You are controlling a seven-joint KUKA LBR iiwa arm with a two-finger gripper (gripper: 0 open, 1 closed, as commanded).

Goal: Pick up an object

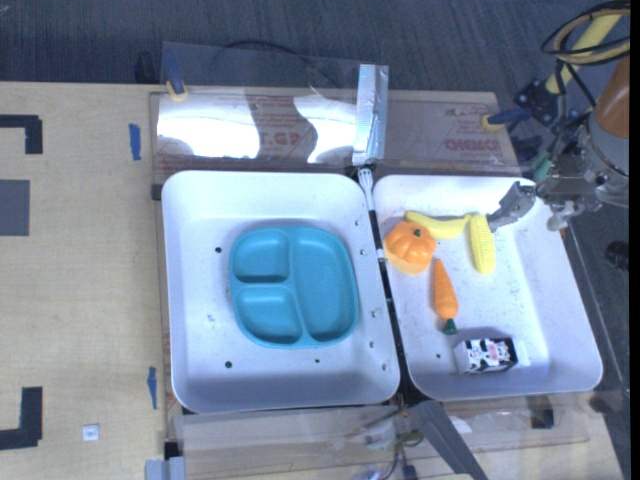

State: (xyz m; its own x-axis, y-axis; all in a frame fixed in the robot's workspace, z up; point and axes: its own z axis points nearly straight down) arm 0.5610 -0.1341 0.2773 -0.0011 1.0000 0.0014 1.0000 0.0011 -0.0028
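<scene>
The right bin [560,308] holds several toy foods. An orange pumpkin [410,247] lies at its left wall, with a yellow banana [437,225] just behind it. A yellow corn cob [481,244] lies to their right, an orange carrot [444,290] in the middle, and a small black-and-white carton [487,354] near the front. My gripper [532,211] hangs over the bin's back right corner, just right of the corn. It is open, with nothing between its fingers.
The left bin [190,298] holds a blue divided plate [294,285]. A clear panel and a silver taped strip [370,113] stand behind the bins. Yellow and blue cables [585,38] hang at the upper right by the arm.
</scene>
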